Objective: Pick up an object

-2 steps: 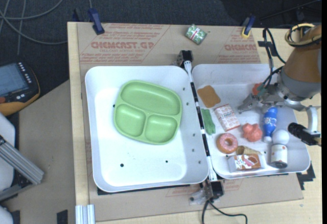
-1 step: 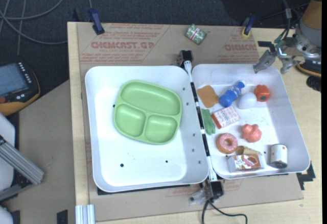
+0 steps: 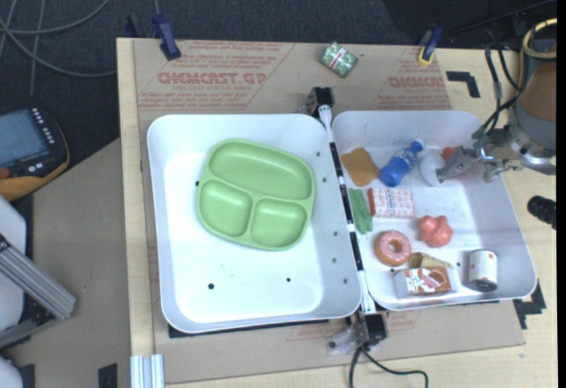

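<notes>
The right bin (image 3: 504, 209) holds several small objects. Among them are a blue bottle (image 3: 400, 163), an orange-brown piece (image 3: 360, 165), a green bar (image 3: 359, 208) and a red-and-white packet (image 3: 391, 201). It also holds a pink-glazed donut (image 3: 393, 247), a red lumpy toy (image 3: 434, 230), a small printed box (image 3: 427, 280) and a silver can (image 3: 481, 269). My gripper (image 3: 458, 165) reaches in from the right, low over the bin's back right part. It sits beside a white rounded object (image 3: 430, 170). Nothing shows in its grasp.
The left bin (image 3: 177, 227) holds a green divided plate (image 3: 256, 194). A small green packet (image 3: 339, 58) lies on the bench behind the bins. Blue clamps (image 3: 164, 35) sit at the bench's back edge. The arm's grey body (image 3: 539, 112) stands over the right bin's right rim.
</notes>
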